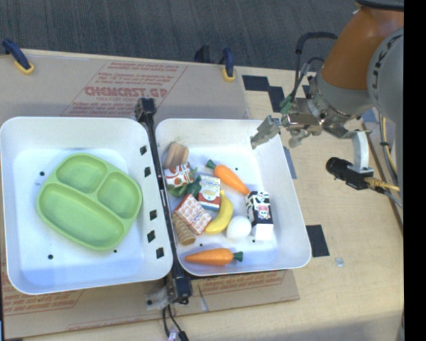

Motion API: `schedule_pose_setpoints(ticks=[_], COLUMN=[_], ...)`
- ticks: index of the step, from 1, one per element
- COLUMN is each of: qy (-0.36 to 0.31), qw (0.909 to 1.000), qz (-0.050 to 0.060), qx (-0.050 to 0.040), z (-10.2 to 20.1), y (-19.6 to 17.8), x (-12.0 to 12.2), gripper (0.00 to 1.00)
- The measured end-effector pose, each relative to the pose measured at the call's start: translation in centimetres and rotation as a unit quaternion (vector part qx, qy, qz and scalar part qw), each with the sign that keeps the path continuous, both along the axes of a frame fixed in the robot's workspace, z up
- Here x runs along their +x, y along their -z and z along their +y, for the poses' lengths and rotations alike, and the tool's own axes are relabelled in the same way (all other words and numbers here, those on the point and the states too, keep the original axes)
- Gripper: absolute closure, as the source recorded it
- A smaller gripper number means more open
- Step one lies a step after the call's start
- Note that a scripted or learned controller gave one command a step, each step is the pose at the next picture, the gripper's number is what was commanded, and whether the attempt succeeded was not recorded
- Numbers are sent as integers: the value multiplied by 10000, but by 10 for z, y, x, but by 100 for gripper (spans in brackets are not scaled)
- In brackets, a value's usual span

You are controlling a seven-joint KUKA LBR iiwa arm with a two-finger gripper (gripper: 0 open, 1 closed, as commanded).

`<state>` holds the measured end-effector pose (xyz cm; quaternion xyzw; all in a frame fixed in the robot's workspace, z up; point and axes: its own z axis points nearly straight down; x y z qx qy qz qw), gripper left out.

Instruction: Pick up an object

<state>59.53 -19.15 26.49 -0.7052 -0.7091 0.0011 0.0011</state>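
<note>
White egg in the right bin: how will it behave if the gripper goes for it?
The egg looks smooth and rounded, so it may slip from the fingers or roll. It sits wedged between the banana and milk carton, which probably limits rolling but crowds finger access.

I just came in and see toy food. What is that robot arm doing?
The robot arm is trying to pick something up. Its pincer hangs over the top right corner of the right bin, with nothing in it. That bin holds toy food: two carrots, a banana, an egg and a little milk carton. The left bin holds a green plate.
</note>
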Motion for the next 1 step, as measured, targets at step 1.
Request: schedule_pose_setpoints(ticks=[1], qy=[0], qw=[10000], qz=[0], qx=[0], z=[0], y=[0], x=[0], gripper=[0])
